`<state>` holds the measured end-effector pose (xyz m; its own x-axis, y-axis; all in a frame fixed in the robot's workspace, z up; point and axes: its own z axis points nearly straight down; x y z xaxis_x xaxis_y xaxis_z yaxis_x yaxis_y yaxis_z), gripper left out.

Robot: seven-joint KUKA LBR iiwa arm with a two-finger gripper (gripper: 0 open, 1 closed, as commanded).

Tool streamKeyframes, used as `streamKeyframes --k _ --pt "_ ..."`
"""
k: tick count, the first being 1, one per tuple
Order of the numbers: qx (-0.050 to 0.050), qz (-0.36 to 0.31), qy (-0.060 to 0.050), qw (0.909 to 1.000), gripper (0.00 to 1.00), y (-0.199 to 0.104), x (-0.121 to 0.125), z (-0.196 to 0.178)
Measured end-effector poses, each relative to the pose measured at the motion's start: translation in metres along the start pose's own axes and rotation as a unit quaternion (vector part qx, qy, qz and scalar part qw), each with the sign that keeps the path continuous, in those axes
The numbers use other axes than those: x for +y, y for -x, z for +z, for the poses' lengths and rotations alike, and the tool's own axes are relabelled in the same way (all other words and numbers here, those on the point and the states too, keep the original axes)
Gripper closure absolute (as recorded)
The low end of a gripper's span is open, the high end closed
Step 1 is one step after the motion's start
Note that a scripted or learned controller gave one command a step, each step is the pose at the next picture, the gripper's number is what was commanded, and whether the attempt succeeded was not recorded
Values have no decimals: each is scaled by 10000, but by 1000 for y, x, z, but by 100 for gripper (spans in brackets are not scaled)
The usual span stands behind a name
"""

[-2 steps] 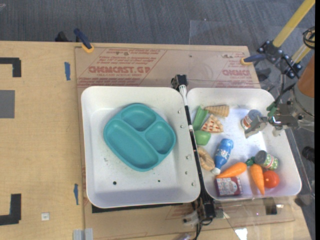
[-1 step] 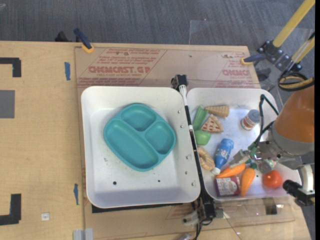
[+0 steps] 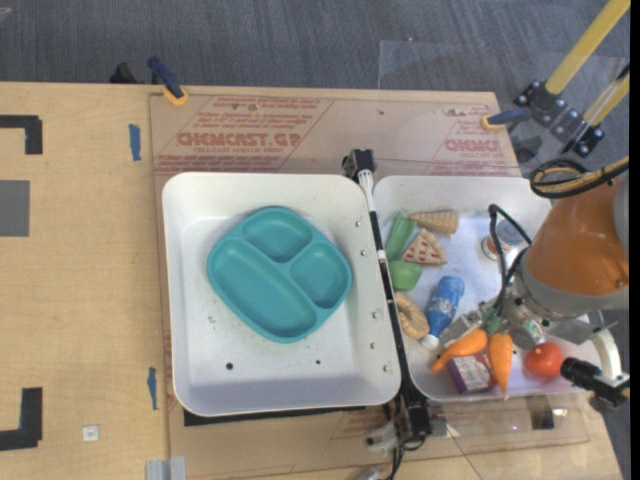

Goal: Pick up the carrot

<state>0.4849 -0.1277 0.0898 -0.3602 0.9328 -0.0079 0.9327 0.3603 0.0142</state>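
**Here: arm low over the right bin, two carrots below it**

Here we see the desk [image 3: 80, 268], a pale wood surface with a brown cardboard sheet [image 3: 330, 128] under two white bins. The left bin [image 3: 190, 298] holds a teal divided plate [image 3: 280, 273]. The right bin [image 3: 470, 193] carries the small items. The arm [image 3: 580, 248], with its orange band, reaches in from the right and hangs low over the right bin's near corner.

Its gripper [image 3: 512, 313] sits just above the pile; we cannot tell how its fingers stand, nor whether they have anything.

One carrot [image 3: 462, 348] lies tilted, pointing toward the bin's left wall, and a second carrot [image 3: 501, 360] lies beside it, tip toward the near rim. A purple box [image 3: 468, 373] lies between them. A tomato [image 3: 545, 360] sits just right of the second carrot. A blue bottle [image 3: 444, 303] lies left of the gripper, with a green piece [image 3: 400, 238], a pizza slice [image 3: 428, 251] and a cone [image 3: 434, 221] farther back.
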Motion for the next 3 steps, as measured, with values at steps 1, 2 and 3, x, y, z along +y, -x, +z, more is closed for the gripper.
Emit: streamKeyframes --k 1,2,3 --pt "-7 -373 -19 9993 0 -22 8 0" --pt "-64 -358 57 9993 100 -20 12 -13" --pt "-61 -360 50 9993 0 -20 12 -12"
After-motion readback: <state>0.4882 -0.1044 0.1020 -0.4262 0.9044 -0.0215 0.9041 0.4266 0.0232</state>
